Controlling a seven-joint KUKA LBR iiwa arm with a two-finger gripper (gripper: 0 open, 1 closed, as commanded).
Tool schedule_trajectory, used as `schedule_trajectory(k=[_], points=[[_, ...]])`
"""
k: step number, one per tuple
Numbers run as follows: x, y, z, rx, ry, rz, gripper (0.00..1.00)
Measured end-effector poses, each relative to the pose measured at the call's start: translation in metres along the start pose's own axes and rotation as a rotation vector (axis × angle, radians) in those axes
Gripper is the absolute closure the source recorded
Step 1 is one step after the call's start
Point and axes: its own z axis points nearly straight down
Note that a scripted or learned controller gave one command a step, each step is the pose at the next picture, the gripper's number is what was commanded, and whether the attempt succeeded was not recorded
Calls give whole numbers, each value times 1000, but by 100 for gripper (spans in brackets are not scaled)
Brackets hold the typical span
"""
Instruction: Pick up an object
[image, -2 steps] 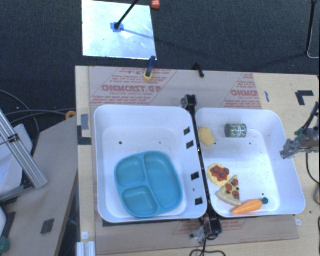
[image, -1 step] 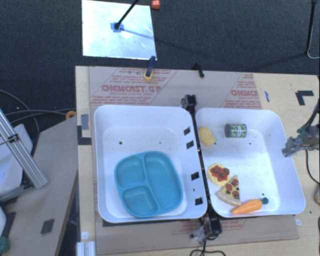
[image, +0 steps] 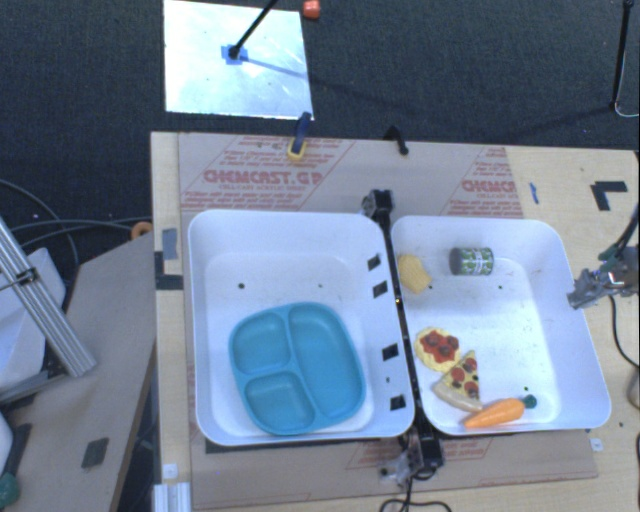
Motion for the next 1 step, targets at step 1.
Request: schedule_trajectory(k=[1], points=[[0,1,-11,-4,-1,-5,100]])
